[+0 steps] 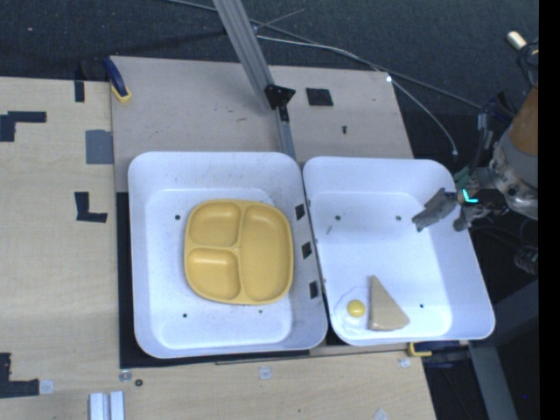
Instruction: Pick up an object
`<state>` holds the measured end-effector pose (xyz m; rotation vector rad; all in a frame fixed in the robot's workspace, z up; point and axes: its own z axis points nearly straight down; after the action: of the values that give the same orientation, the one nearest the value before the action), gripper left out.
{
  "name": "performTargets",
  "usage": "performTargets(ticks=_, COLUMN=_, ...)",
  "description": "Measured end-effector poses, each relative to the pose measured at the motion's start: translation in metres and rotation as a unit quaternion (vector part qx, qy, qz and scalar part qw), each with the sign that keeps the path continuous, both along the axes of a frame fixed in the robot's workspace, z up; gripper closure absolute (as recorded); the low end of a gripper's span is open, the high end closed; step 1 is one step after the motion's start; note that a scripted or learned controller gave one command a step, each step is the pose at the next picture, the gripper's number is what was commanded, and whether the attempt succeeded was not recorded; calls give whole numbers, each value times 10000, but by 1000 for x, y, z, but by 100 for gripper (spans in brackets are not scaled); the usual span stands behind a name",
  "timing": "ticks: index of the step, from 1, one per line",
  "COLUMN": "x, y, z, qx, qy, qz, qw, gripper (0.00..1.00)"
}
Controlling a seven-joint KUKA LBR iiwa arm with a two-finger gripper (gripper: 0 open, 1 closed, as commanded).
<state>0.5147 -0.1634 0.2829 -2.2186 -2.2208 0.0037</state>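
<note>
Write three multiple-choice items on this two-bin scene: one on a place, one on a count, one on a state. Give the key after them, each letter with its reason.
1. Where does the yellow divided plate lie?
A. in the left bin
B. in the right bin
C. on the bare bench

2. How many compartments does the plate have?
A. two
B. three
C. five

3. How does the gripper stand to the objects in the right bin?
A. closed on the tan wedge
B. resting on the small yellow ball
C. apart from both, near the bin's far right side

Key:
1 A, the plate sits in the middle of the left bin.
2 B, two smaller sections lie on its left and one long section on its right.
3 C, the wedge and ball lie in the near corner, with bare floor between them and the gripper.
</note>
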Motion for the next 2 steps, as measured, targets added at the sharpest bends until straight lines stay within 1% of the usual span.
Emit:
performTargets(ticks=1, x=0, y=0, z=1, qx=-2, qy=-10, qz=1, qw=10000, gripper=0)
performTargets(ticks=2, x=6, y=-6, z=-58, qx=1, qy=11, qz=-5, qw=10000, gripper=0)
